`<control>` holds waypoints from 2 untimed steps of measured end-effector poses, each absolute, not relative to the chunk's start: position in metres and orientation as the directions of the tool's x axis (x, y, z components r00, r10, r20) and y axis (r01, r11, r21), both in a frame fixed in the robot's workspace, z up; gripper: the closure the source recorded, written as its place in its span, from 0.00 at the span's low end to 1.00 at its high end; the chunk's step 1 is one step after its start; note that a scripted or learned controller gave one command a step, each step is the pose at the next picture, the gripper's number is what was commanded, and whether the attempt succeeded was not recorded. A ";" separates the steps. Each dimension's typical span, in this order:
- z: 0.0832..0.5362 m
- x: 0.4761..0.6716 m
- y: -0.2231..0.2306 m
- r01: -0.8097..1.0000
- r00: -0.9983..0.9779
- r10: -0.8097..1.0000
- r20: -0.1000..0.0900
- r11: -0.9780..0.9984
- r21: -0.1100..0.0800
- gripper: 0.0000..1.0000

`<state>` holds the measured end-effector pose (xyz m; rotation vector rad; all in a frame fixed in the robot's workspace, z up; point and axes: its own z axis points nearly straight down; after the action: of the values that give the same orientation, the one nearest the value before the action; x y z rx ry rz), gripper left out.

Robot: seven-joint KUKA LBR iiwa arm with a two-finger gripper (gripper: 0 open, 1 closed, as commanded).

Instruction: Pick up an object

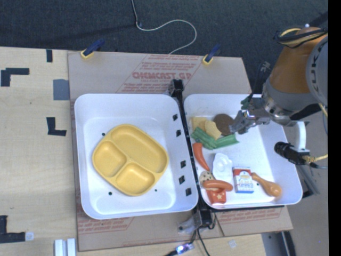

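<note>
**Reaching into a crowded corner: watch for a bad grab**

Crowding is your main worry here. You have the tool (241, 122) low over the far part of the right bin (277, 148), just beside a brown disc (223, 122) and the green bean pod (214, 138), with pale yellow pieces (205, 126) touching both. From this slanted view you cannot tell whether the tool is spread or closed, and nothing is visibly caught in it, so treat the pick as not yet made.

If it closes where it hangs, it may pinch two things at once, or clip only the edge of the disc and let it slip on the lift. The disc looks flat, which gives little to hold.

Nearer the front of the same bin the candidates lie tightly packed too: an orange carrot (200, 156), a white lump (222, 162), a small red-and-white carton (243, 180), a wooden spoon (266, 184) and a red piece (217, 192). A push through them could shove one against the bin wall.

The left bin (88, 111) carries a yellow divided tray (130, 159), well apart from the arm. On the bench (160, 73) behind, a thin cable (165, 25) trails clear of the work.
</note>
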<state>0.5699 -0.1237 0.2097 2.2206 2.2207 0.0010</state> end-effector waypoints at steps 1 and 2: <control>0.225 0.570 -0.123 1.000 -0.001 1.000 0.000 0.001 0.000 1.00; 0.233 0.595 -0.081 1.000 -0.005 1.000 0.001 0.005 0.000 1.00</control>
<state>0.5955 -0.0808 0.2334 2.2159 2.2276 0.0013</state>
